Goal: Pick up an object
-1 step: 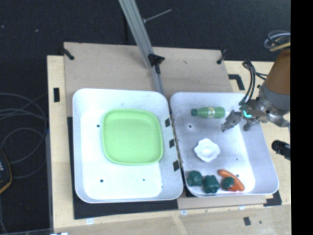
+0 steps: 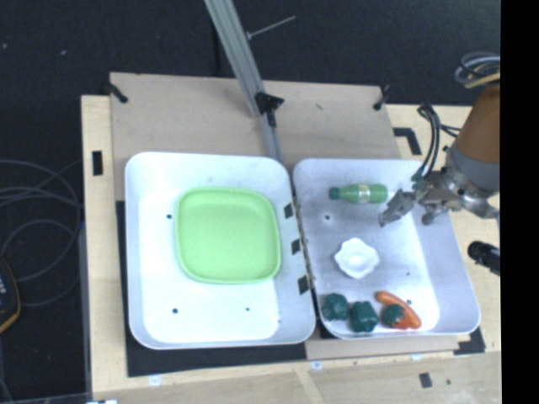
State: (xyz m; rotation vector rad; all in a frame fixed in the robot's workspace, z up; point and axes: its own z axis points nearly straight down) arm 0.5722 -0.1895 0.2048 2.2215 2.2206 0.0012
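My gripper [image 2: 409,215] hangs over the right bin [image 2: 446,268] near its upper right part, its fingers spread open with nothing between them. A green bottle [image 2: 360,194] lies on its side just left of the gripper, close to one fingertip [image 2: 387,218]. A white crumpled object [image 2: 356,257] sits in the middle of the bin, below and left of the gripper. Along the bin's front edge lie two dark green pieces [image 2: 335,305] [image 2: 364,316] and an orange-red carrot-like toy [image 2: 397,310].
The left bin [image 2: 152,293] holds a light green square plate [image 2: 227,234]. A grey metal pole [image 2: 240,53] slants down from the top to the gap between the bins. Black clips [image 2: 295,247] sit along the shared rim.
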